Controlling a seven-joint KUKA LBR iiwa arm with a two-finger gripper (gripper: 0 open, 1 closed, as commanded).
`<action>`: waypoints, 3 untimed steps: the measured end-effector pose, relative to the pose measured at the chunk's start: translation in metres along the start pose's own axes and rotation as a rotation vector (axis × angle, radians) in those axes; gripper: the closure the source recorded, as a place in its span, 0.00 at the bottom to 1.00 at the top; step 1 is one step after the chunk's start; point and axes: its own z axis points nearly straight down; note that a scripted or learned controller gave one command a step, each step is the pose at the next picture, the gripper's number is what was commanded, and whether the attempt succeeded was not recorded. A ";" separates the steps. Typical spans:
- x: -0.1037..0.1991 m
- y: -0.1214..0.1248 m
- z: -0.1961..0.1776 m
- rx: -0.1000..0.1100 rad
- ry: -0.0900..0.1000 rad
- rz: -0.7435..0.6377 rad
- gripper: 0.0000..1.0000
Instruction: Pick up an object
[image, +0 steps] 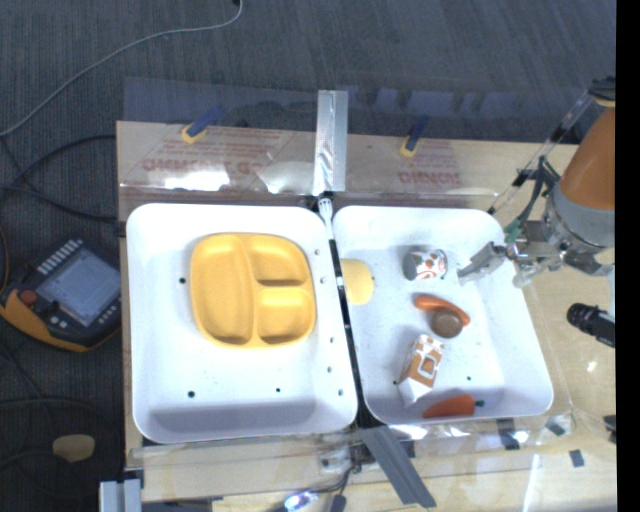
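Your arm (592, 185) comes in from the right, its orange band just above the grey wrist, and its hand (490, 258) hangs over the upper right rim of the right bin (520, 330). You cannot tell from this angle how the hand is set, and nothing shows in its grip.

The things you could pick all lie in the right bin. Nearest the hand is a small white cup with red marks (426, 264), lying on its side in the upper middle. Just below it an orange carrot-like piece (440, 302) touches a brown rounded lump (447, 323). Lower down, a white and orange carton (423, 364) lies tilted, and near the front wall rests a red-orange pepper-like piece (449, 405). A pale yellow disc (357, 281) sits against the bin's left wall, next to the divider between the bins.

In the left bin (160, 400) you have a yellow compartment tray (252, 288), lying flat in the upper middle.

Off the tabletop (570, 360), on the dark floor at far left, a teach pendant (62, 293) lies with its screen up.
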 end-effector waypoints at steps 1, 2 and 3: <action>0.010 -0.009 0.121 0.000 0.000 -0.042 0.00; 0.027 0.032 0.133 -0.009 -0.005 0.334 0.00; 0.027 0.033 0.123 -0.011 -0.007 0.333 1.00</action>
